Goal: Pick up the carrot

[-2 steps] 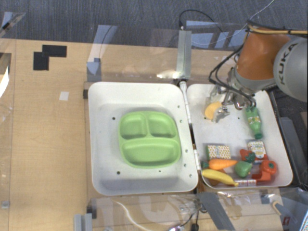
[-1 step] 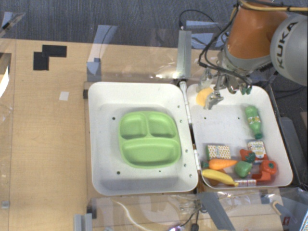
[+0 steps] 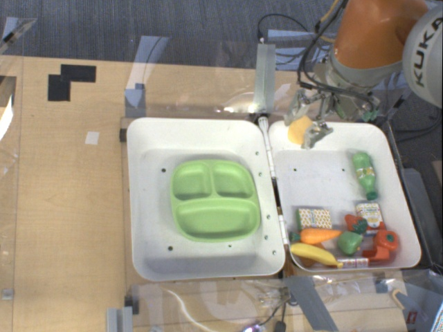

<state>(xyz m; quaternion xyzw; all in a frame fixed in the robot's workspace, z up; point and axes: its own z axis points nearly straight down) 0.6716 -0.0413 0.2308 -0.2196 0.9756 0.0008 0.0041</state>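
Smooth tapered carrot beside banana, crowded near bin wall; gripper clamped on yellow wedge.

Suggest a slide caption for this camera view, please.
Gripper hovers over right bin, far from the carrot.

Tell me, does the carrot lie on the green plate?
No, the carrot lies in the right bin, beside the banana.
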